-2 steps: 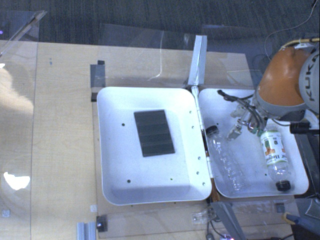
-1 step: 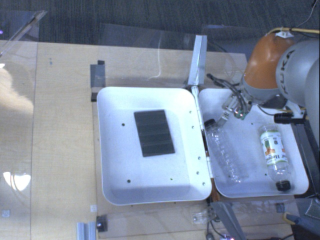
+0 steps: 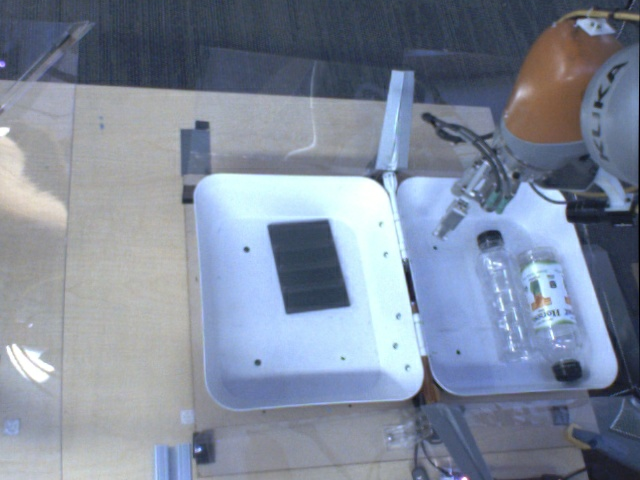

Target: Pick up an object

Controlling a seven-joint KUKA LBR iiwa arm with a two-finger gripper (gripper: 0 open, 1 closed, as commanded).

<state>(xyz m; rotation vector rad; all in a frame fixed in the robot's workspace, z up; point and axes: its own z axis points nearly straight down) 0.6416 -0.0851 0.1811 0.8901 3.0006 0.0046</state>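
**Claw poised over the right bin, bottles lying below it**

The claw (image 3: 455,211) hangs above the upper left part of the right bin (image 3: 435,313), tilted down and to the left from the grey and orange arm (image 3: 560,88). It has nothing between its tips and touches neither bottle; how far it is spread I cannot tell, since the tips are small and blurred against the white floor of the bin.

Two clear plastic bottles lie side by side in the right half of that bin, both roughly lengthwise. The left bottle (image 3: 502,298) is unlabelled, with its black cap towards the top (nearest the claw, though apart from it). The right bottle (image 3: 548,308) carries a green, white and orange label and has its black cap towards the bottom edge; the label's print is too small to read.

In the left bin (image 3: 230,348) a dark ribbed rectangular slab (image 3: 309,266) lies flat near the middle. Both bins sit on the pale wooden tabletop (image 3: 110,268), and the arm's upper part is cut off at the frame's right side.
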